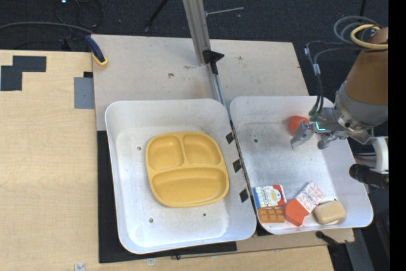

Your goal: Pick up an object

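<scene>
My gripper (311,138) hangs over the right bin (288,171), near its far right side, with its two fingers spread apart and nothing between them. A small red object (296,123) lies in the bin just left of and behind the fingertips. At the bin's near edge sit a small printed carton (269,195), a brown waffle piece (272,215), a red block (295,211), a pink-and-white packet (311,195) and a tan bread-like piece (330,212).
The left bin (124,200) holds a yellow divided plate (186,168). A metal post (195,19) rises behind the bins. The arm's orange band (371,73) and grey wrist stand over the right bin's far right corner.
</scene>
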`<state>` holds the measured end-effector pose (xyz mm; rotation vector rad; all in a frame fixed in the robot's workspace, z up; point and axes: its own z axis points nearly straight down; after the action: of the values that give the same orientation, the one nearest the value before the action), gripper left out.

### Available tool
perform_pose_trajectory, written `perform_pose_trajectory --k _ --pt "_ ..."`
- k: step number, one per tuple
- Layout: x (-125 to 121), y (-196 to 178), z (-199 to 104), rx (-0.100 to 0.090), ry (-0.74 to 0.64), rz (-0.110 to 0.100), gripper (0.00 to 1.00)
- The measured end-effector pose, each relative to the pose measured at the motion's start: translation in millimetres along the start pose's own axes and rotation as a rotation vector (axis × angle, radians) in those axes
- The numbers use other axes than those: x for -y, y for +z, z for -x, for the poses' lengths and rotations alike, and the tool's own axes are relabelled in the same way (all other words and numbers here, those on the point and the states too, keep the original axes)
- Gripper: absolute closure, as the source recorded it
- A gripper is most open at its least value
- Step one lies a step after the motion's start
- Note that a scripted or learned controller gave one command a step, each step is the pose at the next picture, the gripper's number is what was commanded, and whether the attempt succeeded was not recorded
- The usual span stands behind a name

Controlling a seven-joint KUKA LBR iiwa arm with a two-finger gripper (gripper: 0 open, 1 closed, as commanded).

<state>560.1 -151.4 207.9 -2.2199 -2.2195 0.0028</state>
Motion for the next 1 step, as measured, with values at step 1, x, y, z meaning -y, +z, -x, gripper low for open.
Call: perform_pose_trajectory --k 1 --pt "-0.5 -0.8 0.1 0.000 0.000 0.002 0.00"
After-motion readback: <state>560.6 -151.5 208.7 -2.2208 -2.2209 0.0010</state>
